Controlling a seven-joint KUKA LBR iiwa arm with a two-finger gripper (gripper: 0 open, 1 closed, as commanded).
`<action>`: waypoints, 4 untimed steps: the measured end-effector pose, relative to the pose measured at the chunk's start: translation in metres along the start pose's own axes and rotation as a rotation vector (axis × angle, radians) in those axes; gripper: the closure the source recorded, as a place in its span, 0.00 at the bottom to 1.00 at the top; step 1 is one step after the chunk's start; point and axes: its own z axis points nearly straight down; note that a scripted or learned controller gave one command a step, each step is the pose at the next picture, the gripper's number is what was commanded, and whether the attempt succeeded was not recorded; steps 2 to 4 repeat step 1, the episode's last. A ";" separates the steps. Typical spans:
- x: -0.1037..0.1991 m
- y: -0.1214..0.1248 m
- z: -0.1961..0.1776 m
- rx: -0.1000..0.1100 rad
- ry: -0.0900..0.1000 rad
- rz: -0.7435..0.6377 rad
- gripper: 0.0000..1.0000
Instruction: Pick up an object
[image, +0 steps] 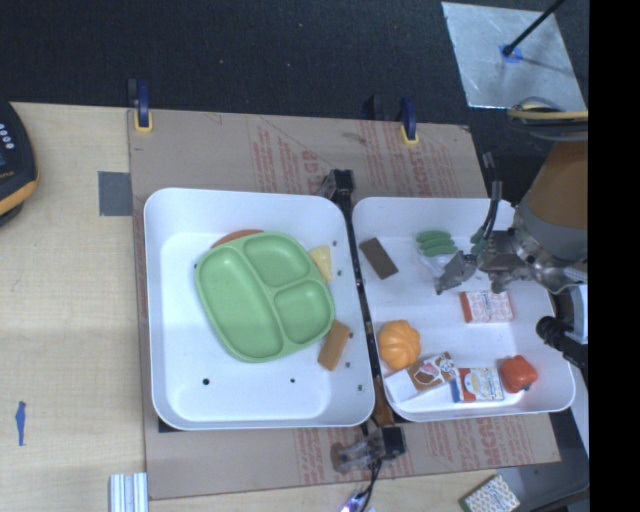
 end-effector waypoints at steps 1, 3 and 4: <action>-0.068 0.013 0.059 -0.001 -0.002 0.002 0.00; -0.068 0.013 0.059 -0.001 -0.002 0.002 0.00; -0.068 0.013 0.059 -0.001 -0.002 0.002 0.00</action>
